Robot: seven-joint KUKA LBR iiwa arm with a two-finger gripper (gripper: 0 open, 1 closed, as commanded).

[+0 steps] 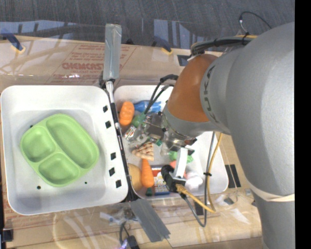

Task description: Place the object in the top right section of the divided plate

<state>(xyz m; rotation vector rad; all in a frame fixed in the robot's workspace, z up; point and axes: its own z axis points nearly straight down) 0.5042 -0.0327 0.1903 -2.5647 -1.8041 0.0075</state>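
Observation:
A green divided plate [59, 149] lies in the left bin [20, 100], its three sections bare. The right bin [125, 93] holds a heap of small objects: an orange carrot-like piece [126, 113] at the back left, another orange carrot [146, 174] near the front, a tan ridged item [144, 150] in the middle and a blue item [143, 106] at the back. The grey arm with its orange band [194, 95] hangs over the right bin. My gripper [141, 130] reaches down among the objects, close above the tan item.
A grey strip [112, 51] runs up from the wall between the two bins. White and red packets [182, 166] lie at the right bin's front right. Cables [210, 160] trail off the arm over that bin. Brown cardboard [52, 56] lies behind the bins.

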